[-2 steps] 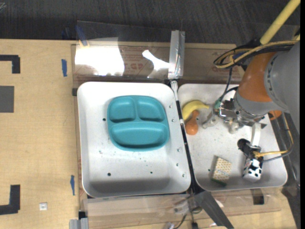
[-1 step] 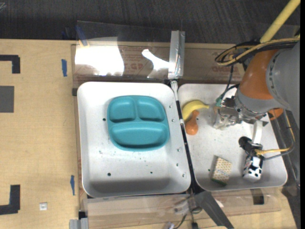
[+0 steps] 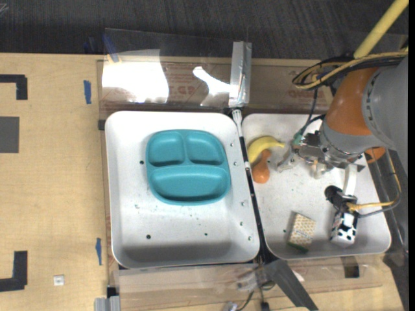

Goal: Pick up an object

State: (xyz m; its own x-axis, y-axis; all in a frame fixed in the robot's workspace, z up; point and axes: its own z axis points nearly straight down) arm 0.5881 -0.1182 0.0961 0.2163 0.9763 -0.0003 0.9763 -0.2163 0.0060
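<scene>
Camera view: the arm [image 3: 369, 109] reaches in from the right over the far part of the right bin [image 3: 363, 245], its orange band sitting above the wrist. The gripper [image 3: 305, 153] hangs at the arm's left end, low over the bin, and from this angle it cannot be told whether it is released or clenched; nothing is visibly caught in it. Just left of the gripper, at the bin's far left corner, lies a yellow banana [image 3: 261, 146], and touching its near side is a small orange object [image 3: 260, 172]. Nearer in the same bin, a speckled tan block [image 3: 301, 230] rests close to the near wall, and to its right stands a black-and-white cow-patterned toy [image 3: 345, 225] with a dark top. A yellow cable [image 3: 373, 205] runs right from that toy. The left bin [image 3: 130, 232] holds a teal divided plate [image 3: 188, 166] with three compartments, set toward its far half. Both bins sit on the worktop [image 3: 45, 193], and a clear plastic sheet [image 3: 168, 76] lies beyond the left bin.
</scene>
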